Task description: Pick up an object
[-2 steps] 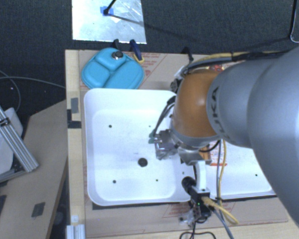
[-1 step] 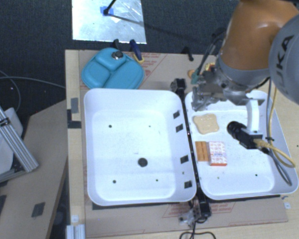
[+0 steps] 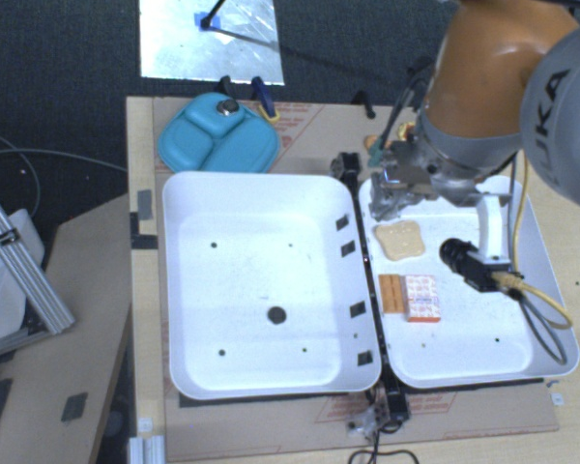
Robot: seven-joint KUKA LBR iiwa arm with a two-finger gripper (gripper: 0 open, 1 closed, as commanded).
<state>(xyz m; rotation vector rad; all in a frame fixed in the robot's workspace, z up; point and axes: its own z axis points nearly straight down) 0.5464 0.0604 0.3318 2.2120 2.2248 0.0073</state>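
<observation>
In the right bin [image 3: 522, 351] a beige toast-shaped piece [image 3: 400, 241] lies near the far left corner. Just in front of it lies a small flat box [image 3: 411, 297], orange on one side and white with red print on the other. My gripper [image 3: 391, 199] hangs at the far left of this bin, right behind the toast piece and very close to its far edge. Nothing can be made out in its grasp. A small dark round disc [image 3: 276, 315] lies on the floor of the left bin [image 3: 188, 259].
A blue lidded container [image 3: 219, 139] sits on the bench behind the left bin. A shiny foil sheet [image 3: 211, 27] lies farther back. The black divider [image 3: 363, 259] runs between the bins. The arm's large orange-banded body [image 3: 488, 56] looms over the right bin's far side.
</observation>
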